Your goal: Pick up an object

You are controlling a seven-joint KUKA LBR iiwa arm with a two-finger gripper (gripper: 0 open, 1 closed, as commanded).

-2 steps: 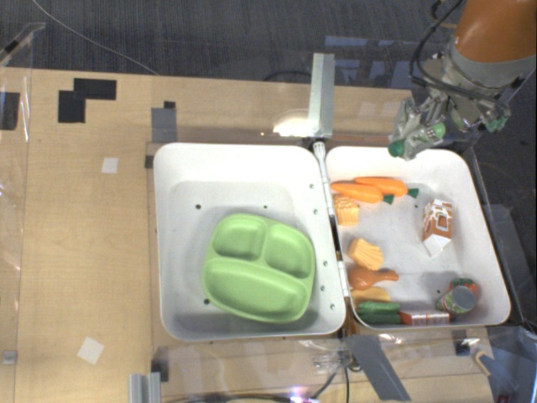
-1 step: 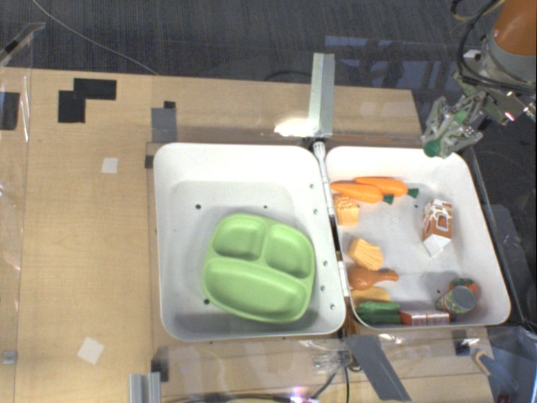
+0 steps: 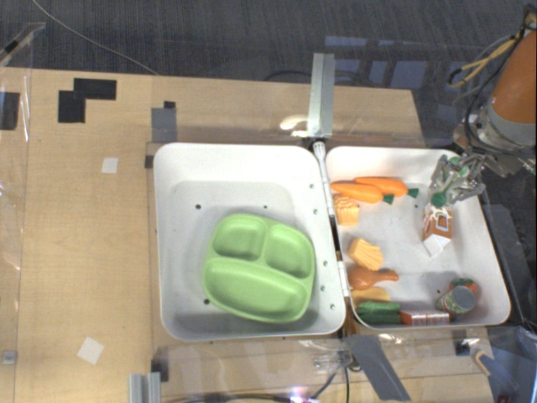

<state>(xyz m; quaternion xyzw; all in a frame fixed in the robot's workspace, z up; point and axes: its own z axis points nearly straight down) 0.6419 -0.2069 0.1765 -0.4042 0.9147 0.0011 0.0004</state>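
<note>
Right now our gripper point(image 3: 453, 183) hangs over the far right of the right bin point(image 3: 495, 267), just above a small carton point(image 3: 437, 227); we cannot tell its state. We should drop straight down, centre on the carton, and confirm it lifts.

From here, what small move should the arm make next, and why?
Probably a short descent onto the small carton. The gripper sits just above that carton's top in the right bin, with nothing visible between its fingers, so no object is picked yet.
</note>
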